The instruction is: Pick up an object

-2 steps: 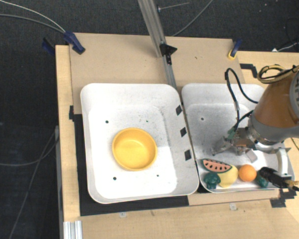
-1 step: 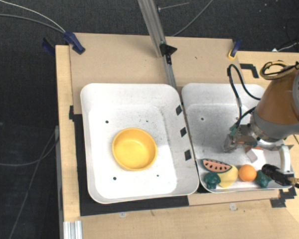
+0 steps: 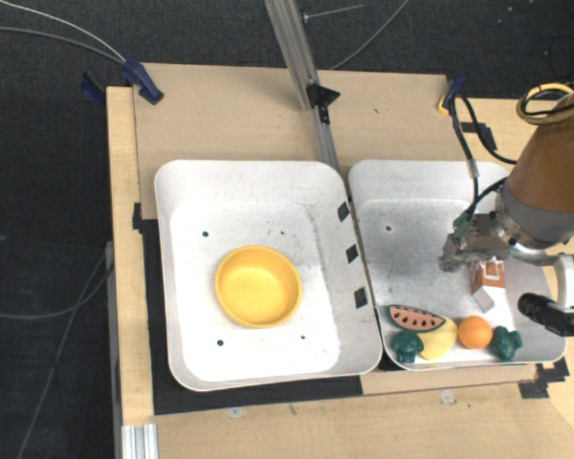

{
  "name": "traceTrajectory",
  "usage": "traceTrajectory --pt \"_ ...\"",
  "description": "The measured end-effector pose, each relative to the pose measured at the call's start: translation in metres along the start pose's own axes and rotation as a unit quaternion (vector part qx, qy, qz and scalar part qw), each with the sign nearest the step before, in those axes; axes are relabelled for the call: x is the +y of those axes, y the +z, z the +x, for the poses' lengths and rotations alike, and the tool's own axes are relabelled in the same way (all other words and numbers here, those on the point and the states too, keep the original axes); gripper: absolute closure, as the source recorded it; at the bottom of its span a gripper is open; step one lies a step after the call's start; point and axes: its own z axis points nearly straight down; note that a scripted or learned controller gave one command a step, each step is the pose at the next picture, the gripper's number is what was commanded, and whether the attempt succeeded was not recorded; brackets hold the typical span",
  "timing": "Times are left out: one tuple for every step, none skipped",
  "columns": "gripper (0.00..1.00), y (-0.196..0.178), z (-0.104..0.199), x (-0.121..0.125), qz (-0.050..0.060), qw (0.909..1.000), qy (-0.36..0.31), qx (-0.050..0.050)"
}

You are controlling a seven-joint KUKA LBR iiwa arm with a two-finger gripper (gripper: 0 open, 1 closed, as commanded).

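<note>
My gripper [image 3: 466, 250] hangs over the middle of the right bin [image 3: 402, 208], below the grey and orange arm [image 3: 550, 185]. A small brown and white piece [image 3: 490, 275] sits just under it to the right; I cannot tell whether it touches the gripper. Along the bin's front edge lie a watermelon slice [image 3: 416, 316], a yellow fruit [image 3: 441, 338], an orange [image 3: 474, 333] and two green toys [image 3: 408, 345] [image 3: 505, 342]. A yellow bowl [image 3: 258, 285] stands in the left bin [image 3: 187, 256].
A metal pole [image 3: 297, 55] slants down from the top to the gap between the bins. Cables [image 3: 474, 137] run along the right bin's far right corner. A black part [image 3: 545, 312] juts in at the right.
</note>
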Motion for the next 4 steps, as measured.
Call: traceTrajectory --pt "1.0 -0.046 -0.003 0.002 0.001 1.0 0.0 0.0" --pt "1.0 -0.098 -0.003 0.004 0.0 1.0 0.0 0.0" --pt "1.0 -0.101 0.054 0.03 0.001 1.0 -0.003 0.001" --pt "1.0 -0.099 0.096 0.047 0.002 1.0 -0.002 0.0"
